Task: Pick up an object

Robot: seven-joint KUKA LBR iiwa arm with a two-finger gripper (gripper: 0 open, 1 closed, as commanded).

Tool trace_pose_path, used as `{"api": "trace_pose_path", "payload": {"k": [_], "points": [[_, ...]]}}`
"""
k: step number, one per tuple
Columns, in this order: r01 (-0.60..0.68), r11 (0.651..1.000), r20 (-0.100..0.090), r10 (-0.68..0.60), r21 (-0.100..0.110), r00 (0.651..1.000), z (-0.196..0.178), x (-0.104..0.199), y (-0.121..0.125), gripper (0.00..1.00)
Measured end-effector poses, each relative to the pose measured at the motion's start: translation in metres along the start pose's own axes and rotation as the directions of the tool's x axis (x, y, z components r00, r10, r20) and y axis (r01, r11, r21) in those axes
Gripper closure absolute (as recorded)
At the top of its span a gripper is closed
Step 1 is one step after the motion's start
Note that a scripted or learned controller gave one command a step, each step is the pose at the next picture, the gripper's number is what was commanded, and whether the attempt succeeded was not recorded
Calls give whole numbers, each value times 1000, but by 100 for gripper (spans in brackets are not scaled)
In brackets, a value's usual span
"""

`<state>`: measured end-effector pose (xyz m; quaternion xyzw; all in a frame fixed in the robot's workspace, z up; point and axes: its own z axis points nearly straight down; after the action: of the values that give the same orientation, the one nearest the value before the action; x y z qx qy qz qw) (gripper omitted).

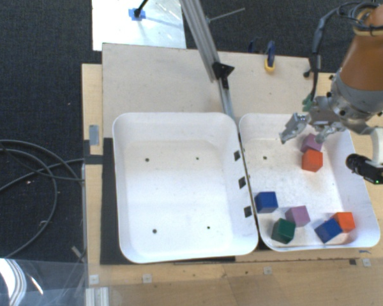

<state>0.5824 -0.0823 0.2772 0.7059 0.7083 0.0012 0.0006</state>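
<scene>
My claw [311, 130] hangs spread and empty over the right bin [370, 225], just above a purple cube [311, 143] that touches an orange cube [312, 160]. Closing here, I judge a finger could strike the orange neighbour and knock both away.

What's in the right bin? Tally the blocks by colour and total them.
Orange blocks: 2
Blue blocks: 2
Purple blocks: 2
Green block: 1
Total: 7
</scene>
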Motion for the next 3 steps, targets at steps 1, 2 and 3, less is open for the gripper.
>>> {"api": "trace_pose_path", "payload": {"k": [1, 2, 3], "points": [[-10, 1000, 5, 10, 5, 1000, 58, -98, -47, 0], [-3, 1000, 0, 3, 5, 1000, 191, -110, -33, 0], [7, 1000, 1, -7, -3, 1000, 161, -60, -6, 0]]}}
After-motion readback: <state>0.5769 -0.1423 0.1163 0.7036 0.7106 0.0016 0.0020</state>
